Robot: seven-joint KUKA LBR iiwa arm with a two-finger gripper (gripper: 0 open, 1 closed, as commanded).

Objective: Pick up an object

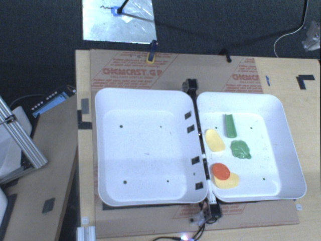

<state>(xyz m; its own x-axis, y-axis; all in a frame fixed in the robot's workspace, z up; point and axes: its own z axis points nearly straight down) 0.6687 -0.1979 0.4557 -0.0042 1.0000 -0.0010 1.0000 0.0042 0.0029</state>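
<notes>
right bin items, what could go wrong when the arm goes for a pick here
The red piece overlaps the yellow piece under it, so a grab may lift both or neither. The pale yellow piece lies near the right bin inner wall, which could block the jaws. The green stick and green leafy piece look flat, so they may slip.

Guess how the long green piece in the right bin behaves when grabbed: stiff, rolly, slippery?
The long green piece looks like a straight, even stick, so probably rigid rather than floppy. It lies flat on the right bin, apart from the yellow piece; if round in section it may roll sideways when nudged. Its surface looks smooth, possibly slick.
</notes>
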